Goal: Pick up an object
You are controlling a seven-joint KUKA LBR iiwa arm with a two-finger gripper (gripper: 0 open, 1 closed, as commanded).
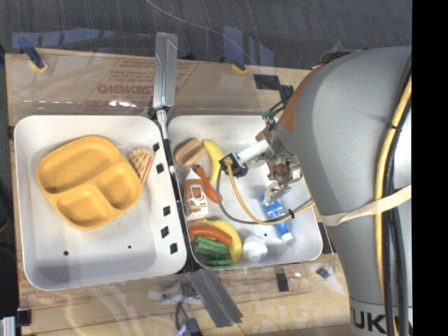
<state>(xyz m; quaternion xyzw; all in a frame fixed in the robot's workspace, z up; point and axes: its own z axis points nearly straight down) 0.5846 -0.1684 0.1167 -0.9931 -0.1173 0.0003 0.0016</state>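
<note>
Trouble looks likeliest at the grasp itself. The gripper (282,176) hangs in the right bin (308,247), and whether its jaws are released or clenched I cannot tell. A blue-and-white tube (277,214) lies just below the jaws, a small white cup (254,249) further down-left. With the yellow cable (234,203) looping alongside, a closing grab could snag it or nudge the tube away.
</note>
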